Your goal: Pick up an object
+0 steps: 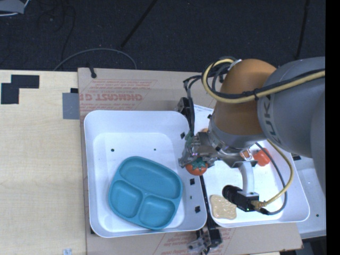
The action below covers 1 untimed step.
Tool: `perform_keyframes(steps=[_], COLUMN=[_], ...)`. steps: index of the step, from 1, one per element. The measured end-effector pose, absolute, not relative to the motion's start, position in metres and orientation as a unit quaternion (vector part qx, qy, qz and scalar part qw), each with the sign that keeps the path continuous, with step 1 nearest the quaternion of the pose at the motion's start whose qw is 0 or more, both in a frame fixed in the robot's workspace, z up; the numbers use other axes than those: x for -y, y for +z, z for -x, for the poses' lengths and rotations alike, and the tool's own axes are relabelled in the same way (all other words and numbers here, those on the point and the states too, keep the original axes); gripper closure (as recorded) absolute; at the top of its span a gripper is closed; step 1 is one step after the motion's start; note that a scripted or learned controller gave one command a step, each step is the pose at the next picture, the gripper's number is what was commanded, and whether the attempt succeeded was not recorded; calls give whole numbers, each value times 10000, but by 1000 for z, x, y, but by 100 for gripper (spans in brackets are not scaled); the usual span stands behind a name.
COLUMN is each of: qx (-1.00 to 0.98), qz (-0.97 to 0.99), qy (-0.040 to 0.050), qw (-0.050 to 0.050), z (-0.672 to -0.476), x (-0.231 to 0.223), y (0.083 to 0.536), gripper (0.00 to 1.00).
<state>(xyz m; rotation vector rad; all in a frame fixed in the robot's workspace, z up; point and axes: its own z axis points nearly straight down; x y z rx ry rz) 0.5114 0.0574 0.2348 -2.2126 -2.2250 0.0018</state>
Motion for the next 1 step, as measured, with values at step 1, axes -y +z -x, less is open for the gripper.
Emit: perform_keyframes(steps=[1], qx=[7086], qz=[7056], qy=[14], qw=[16], z=[-519], x=[-104], y=[223], gripper=[100])
